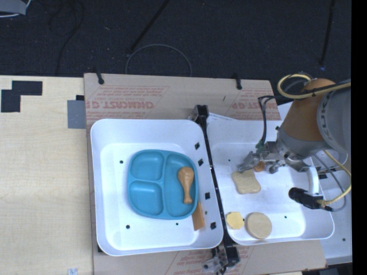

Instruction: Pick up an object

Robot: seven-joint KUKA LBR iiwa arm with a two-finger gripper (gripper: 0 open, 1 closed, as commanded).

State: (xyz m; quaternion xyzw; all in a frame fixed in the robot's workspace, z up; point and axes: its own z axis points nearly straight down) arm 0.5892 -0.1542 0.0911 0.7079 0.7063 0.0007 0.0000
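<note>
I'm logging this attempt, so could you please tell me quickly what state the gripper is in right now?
Gripper: low in the right bin, just above the pale bread-shaped piece; open or shut cannot be told, and no object is seen held.

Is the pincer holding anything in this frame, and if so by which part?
Cannot be told. The pincer sits low in the right bin just above the tan slice; nothing shows between its tips.
</note>
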